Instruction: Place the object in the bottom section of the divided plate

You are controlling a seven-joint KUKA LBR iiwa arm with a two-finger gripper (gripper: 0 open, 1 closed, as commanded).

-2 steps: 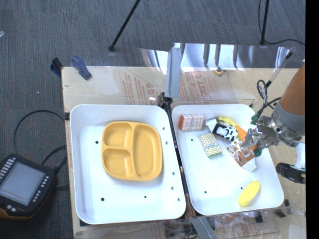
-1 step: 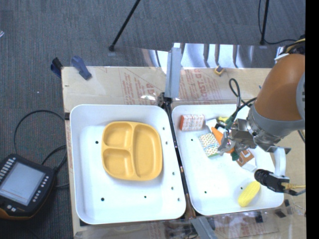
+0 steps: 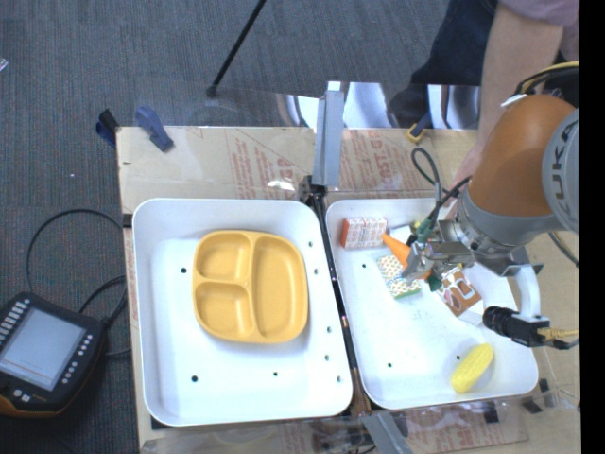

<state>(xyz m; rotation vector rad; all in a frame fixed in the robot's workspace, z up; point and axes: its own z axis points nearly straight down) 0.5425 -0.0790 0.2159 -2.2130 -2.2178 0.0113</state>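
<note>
A yellow divided plate lies in the left bin, with two small sections on its left and one long section on its right. My gripper hangs low in the right bin, over a cluster of small items: an orange carrot-like piece, a patterned green and white packet and a brown and white packet. Whether anything sits between the fingers is hidden by the wrist.
An orange and white carton lies at the right bin's far left. A yellow corn cob rests near its front right corner. A person stands behind the bench at top right. A tablet pendant sits on the floor at left.
</note>
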